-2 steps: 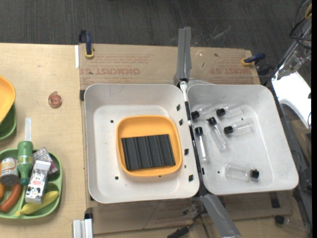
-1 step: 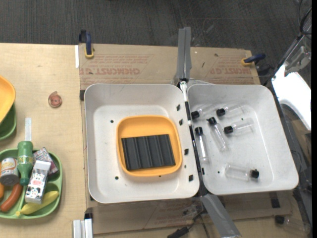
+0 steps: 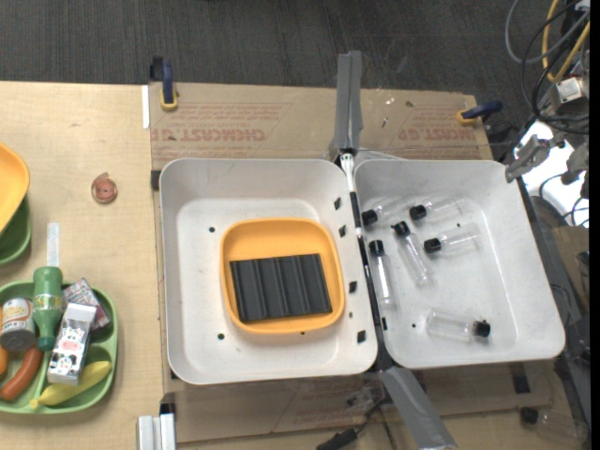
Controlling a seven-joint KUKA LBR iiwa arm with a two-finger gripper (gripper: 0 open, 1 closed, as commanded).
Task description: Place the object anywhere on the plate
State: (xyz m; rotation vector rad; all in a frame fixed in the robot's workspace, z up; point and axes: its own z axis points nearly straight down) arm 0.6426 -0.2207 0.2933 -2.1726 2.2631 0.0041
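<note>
Lying on the orange plate (image 3: pixel 281 275), a dark ribbed object (image 3: pixel 280 286); end effector state untellable.

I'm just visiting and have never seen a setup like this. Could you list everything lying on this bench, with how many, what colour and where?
White bins: two, side by side on the bench.
Plate: one, orange, in the left bin.
Ridged pad: one, dark grey, lying on the plate.
Vials: about six, clear with black caps, scattered in the right bin.
Green tray: one, at the bench's left edge, holding toy food, a green bottle and a small carton.
Orange dish: one, cut off by the left edge.
Pink round piece: one, on the wood left of the bins.
Clamps: two, on the cardboard's far corners.
Cables: a bundle, top right.
</note>
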